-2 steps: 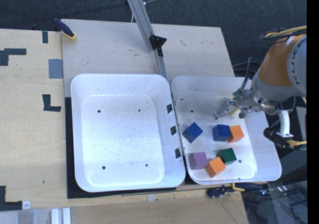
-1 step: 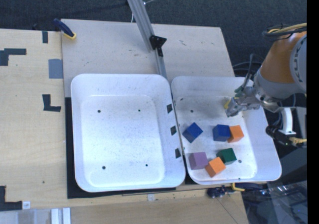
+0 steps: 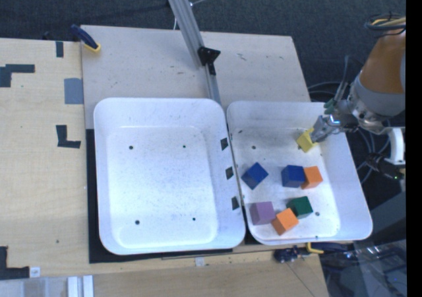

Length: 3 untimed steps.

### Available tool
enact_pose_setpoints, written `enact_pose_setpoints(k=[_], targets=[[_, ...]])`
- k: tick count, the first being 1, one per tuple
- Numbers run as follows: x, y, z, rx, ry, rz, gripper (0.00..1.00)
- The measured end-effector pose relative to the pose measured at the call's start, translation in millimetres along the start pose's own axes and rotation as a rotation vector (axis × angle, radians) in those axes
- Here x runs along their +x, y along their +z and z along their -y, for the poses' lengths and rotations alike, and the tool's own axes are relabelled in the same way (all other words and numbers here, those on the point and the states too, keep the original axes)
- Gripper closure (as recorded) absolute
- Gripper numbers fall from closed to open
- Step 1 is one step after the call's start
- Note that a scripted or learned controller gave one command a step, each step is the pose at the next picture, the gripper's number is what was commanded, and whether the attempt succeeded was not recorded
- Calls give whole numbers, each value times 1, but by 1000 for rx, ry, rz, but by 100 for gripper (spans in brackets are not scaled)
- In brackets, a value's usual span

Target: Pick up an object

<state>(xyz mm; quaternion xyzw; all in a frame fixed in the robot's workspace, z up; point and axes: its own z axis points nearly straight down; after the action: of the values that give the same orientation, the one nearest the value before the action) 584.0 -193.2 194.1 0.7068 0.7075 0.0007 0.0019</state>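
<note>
Camera view puts us above two white bins, and we take the right bin [image 3: 343, 177] as our landmark. Over its upper right part our gripper [image 3: 319, 131] reaches in from the right edge, and a yellow block [image 3: 304, 141] sits at its tip, tilted, apparently pinched between the fingers. Lower in that bin, near its middle, lie a blue block [image 3: 254, 175], then a second blue block [image 3: 293, 175] touching an orange block [image 3: 312, 176]. Toward the bin's near edge we see a purple block [image 3: 262, 212], another orange block [image 3: 285, 221] and a green block [image 3: 301, 206] clustered together. Just left of the landmark stands the left bin [image 3: 105, 157].
</note>
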Motion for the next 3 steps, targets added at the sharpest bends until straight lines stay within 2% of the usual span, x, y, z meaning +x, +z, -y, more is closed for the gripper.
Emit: enact_pose_setpoints(k=[2,3], targets=[[-7,-90,0,-1,-1,0,100],[41,-91,-4,3,-5,-2,100]])
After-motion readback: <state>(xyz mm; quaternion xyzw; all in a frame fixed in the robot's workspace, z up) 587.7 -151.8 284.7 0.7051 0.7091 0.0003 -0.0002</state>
